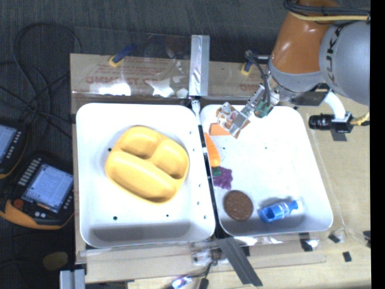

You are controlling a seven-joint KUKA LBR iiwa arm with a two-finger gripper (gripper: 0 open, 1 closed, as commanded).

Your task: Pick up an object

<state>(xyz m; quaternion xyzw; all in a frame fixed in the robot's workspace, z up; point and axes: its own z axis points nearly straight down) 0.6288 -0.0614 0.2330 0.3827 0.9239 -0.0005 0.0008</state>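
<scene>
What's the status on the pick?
End effector over right white bin, far-left corner. Orange carrot-shaped toy just below it, not gripped. Purple grape cluster beside carrot.

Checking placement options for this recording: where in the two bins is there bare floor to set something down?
Right bin: bare middle and right side, between the gripper above and the blue bottle below. Its left edge is crowded: carrot, purple grapes, brown disc. Left bin: the yellow object fills the centre, leaving a bare front strip.
</scene>
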